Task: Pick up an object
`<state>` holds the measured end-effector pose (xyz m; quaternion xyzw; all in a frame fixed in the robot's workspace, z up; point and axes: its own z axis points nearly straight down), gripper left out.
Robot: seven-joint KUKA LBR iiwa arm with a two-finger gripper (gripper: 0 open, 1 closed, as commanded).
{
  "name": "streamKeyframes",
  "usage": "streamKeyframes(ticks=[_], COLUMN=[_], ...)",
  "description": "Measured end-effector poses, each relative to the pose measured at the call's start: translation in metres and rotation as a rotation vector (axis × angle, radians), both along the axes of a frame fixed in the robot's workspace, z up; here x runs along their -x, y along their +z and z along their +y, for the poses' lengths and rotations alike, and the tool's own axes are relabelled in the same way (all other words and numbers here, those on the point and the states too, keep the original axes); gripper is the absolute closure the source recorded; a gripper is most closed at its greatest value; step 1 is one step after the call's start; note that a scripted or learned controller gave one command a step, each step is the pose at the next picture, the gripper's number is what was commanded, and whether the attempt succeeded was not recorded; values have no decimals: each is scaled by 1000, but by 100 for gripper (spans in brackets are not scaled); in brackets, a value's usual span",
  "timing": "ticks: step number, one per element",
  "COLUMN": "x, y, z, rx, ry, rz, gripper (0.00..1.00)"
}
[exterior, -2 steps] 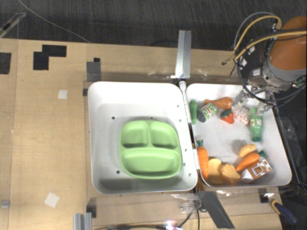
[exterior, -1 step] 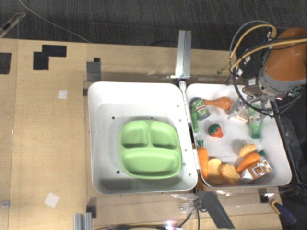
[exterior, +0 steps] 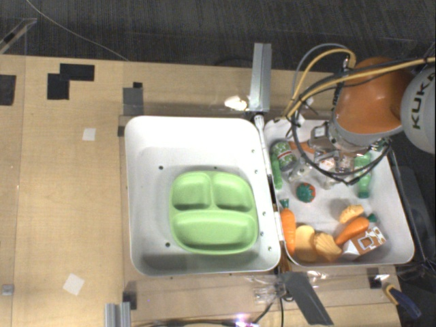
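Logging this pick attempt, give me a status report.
Tool low over right white bin. Nothing visibly held. Small round green toy just left of it. Cables hang nearby.

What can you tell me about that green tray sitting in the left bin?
The green tray is a pale green divided plate, smooth and slightly glossy like plastic, with rounded corners. It has three compartments: two smaller ones along the far side and one wide one along the near side, all without contents. It lies flat and right side up on the floor of the left bin, near the middle and a little toward the near right. Nothing touches it apart from the bin beneath.
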<state>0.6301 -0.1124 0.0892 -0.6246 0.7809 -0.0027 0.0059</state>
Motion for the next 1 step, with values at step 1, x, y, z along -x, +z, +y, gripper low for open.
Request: streamKeyframes(ticks=[1], x=[103], y=[2], z=[-32], rx=[5], ry=[16], rz=[0], gripper=[0])
